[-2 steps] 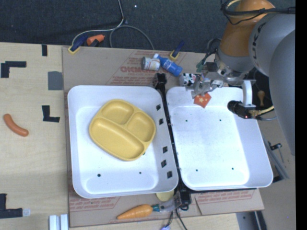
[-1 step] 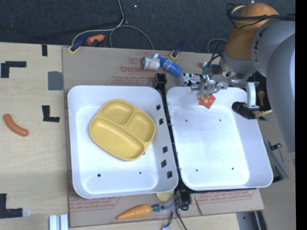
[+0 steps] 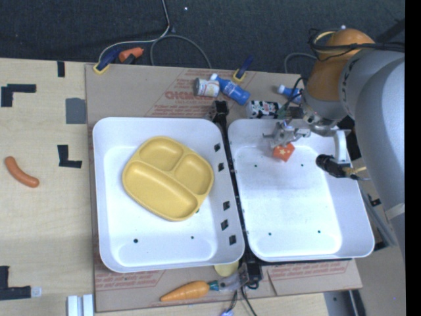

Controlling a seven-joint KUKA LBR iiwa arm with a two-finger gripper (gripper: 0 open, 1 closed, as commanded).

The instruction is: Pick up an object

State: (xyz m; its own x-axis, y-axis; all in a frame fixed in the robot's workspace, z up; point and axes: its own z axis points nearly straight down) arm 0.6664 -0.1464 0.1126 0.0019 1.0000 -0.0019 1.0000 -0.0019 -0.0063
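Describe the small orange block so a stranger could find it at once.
Start at the right bin, the white one without the yellow plate. Look to its far end, just under the gripper. The orange block lies there, the one small orange-red thing on that white floor.

Right bin (image 3: 299, 242) floor lies open below the orange block (image 3: 283, 152); the arm (image 3: 368, 91) seems to crowd its upper right.

Bench (image 3: 46, 242) – two white bins (image 3: 112, 242), carrot (image 3: 185, 291), sausage (image 3: 22, 172).
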